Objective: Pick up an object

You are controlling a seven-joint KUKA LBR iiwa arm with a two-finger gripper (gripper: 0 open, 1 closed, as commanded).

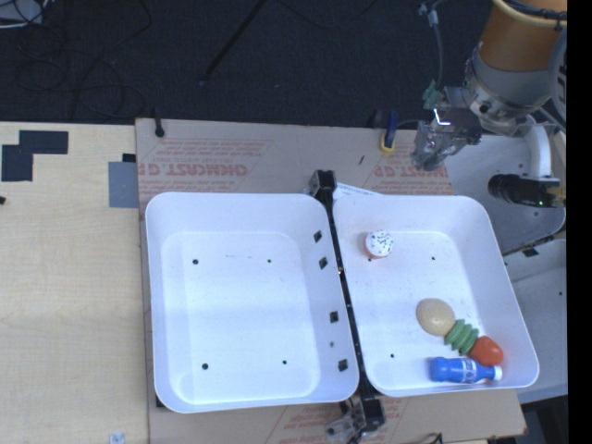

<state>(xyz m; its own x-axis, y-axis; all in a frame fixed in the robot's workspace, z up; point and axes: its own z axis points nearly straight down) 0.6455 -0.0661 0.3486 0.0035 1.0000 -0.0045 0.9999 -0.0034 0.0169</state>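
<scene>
So the right bin (518,276) has all the stuff, and everything else here is placed relative to it. A blue bottle (462,370) with a white cap lies flat along the bin's near wall, its long axis running left to right and the cap pointing right; any label on it is too small to read. Just above it, a green ridged piece (462,335) and a red-orange tomato-looking toy (487,350) sit touching each other, with a beige egg shape (434,315) right beside them. A little white speckled cupcake (378,243) sits alone near the bin's far wall. The gripper (435,149) hangs beyond the bin's far rim, over cardboard (222,165) printed with red lettering I can't read. Can't tell if the jaws are released or clenched. Every item is well apart from them.
</scene>
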